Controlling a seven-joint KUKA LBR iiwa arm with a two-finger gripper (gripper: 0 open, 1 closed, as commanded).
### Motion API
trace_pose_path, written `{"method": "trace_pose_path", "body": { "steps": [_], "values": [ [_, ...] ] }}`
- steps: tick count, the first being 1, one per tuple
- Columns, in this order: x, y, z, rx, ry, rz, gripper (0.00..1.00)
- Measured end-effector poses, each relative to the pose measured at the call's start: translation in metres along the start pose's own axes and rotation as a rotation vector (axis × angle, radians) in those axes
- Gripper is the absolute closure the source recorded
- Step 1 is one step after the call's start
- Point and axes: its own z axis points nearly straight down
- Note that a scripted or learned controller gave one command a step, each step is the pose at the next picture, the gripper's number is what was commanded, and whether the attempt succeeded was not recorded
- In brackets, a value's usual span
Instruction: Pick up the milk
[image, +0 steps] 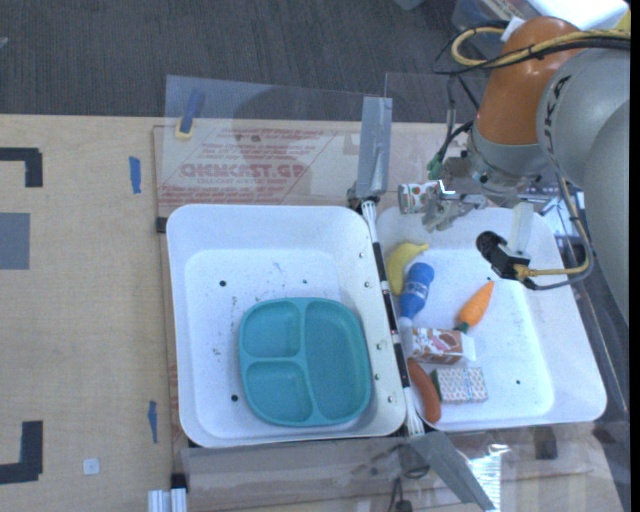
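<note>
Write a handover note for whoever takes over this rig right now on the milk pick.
Gripper: over the far edge of the right bin; grip state unreadable.
Milk: a small white carton, probably the milk, sits right at the gripper's tip, by the bin's far left corner. A white-and-brown box lies in the same bin and could be confused with it.
Done: arm is at the carton.
Left: confirm a secure hold and that it is lifted.

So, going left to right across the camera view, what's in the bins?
Teal divided plate → yellow banana → blue bottle → milk carton → orange carrot.
</note>
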Motion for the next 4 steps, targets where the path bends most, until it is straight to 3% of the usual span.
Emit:
{"method": "trace_pose_path", "body": {
  "steps": [2, 3, 4],
  "values": [
    [0.002, 0.002, -0.021, -0.007, -0.005, -0.006, 1.00],
    [-0.014, -0.106, 0.001, 0.005, 0.003, 0.270, 1.00],
    [-0.014, -0.106, 0.001, 0.005, 0.003, 0.271, 0.00]
  ]
}}
